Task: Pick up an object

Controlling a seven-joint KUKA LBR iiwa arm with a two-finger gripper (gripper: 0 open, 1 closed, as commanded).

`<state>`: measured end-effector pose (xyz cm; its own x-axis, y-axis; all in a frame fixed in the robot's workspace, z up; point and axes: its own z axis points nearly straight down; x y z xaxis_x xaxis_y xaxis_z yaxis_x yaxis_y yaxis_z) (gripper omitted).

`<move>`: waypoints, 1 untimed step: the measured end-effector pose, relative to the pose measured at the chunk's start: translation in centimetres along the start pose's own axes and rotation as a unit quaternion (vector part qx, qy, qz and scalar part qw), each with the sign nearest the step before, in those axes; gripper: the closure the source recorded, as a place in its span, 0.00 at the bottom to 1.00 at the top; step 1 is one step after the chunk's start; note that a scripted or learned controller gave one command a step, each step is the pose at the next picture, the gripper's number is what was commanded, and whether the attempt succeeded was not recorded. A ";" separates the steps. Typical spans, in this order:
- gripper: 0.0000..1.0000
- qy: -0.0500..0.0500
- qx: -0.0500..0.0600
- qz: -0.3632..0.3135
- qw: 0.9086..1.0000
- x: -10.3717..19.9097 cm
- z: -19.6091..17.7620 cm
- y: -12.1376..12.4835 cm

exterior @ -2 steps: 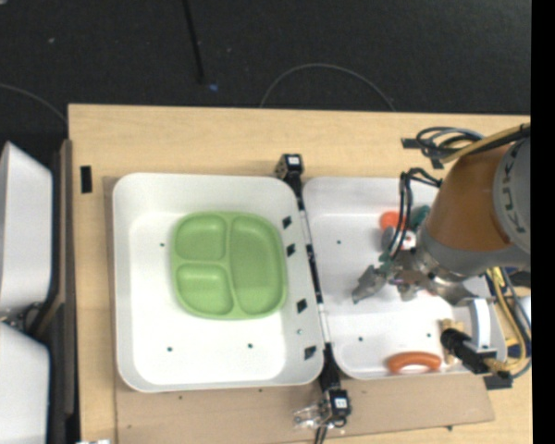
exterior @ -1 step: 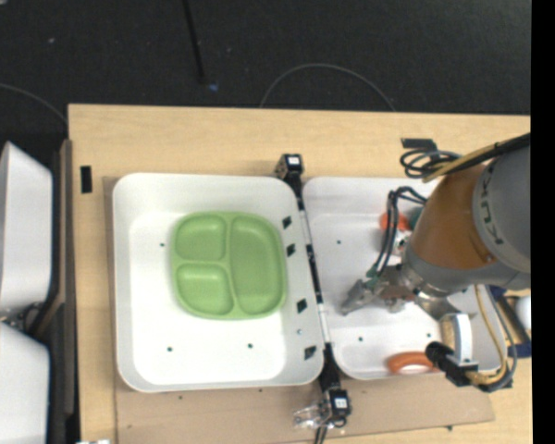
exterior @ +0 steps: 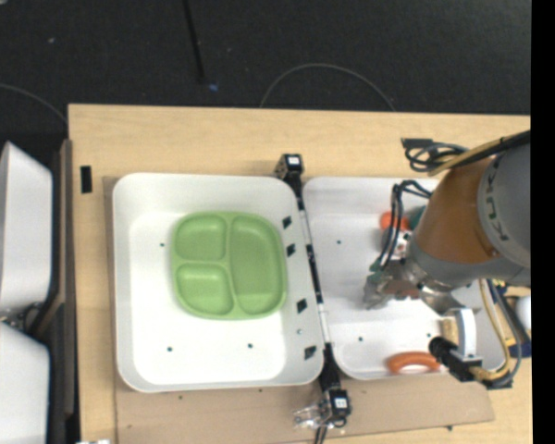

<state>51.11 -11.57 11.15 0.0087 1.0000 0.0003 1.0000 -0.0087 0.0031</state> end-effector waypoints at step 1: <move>1.00 -0.001 -0.001 -0.002 1.000 -0.8 -4.7 -0.3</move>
<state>50.78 -12.32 15.82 0.0053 1.0000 -0.0017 1.0000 -0.0053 0.0060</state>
